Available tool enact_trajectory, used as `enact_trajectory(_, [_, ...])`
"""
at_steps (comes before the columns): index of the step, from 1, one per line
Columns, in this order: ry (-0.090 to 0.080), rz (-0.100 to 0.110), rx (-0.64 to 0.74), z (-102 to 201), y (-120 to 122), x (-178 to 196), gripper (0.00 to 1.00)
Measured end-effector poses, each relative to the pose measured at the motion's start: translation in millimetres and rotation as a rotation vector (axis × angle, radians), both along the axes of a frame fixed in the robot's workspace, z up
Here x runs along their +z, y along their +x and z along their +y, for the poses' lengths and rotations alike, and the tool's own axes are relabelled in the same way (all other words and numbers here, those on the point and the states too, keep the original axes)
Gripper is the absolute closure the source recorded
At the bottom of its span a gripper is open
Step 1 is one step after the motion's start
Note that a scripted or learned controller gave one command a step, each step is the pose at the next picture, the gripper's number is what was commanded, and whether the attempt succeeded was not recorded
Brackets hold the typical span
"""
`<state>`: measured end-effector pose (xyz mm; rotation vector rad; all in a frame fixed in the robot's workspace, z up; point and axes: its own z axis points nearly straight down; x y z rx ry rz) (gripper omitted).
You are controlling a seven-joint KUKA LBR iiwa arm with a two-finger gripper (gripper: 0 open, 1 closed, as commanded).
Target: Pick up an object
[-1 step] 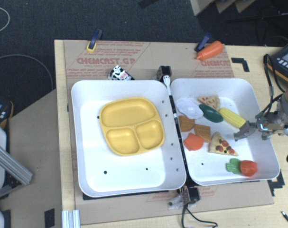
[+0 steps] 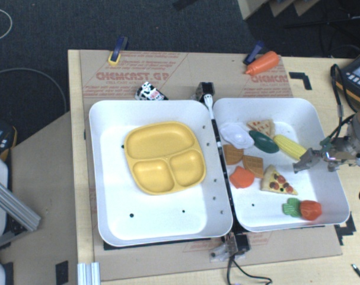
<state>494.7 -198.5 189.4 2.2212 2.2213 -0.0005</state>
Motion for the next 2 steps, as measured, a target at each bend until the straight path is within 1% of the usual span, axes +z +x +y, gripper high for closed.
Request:
enact_trajectory(1, [0.003,0.005,-0.001,2.7,-7.7,-45.4,0.00])
enact_trajectory(2, [0.002,0.002,-0.002,3.3,-7.6,-97.4,0.00])
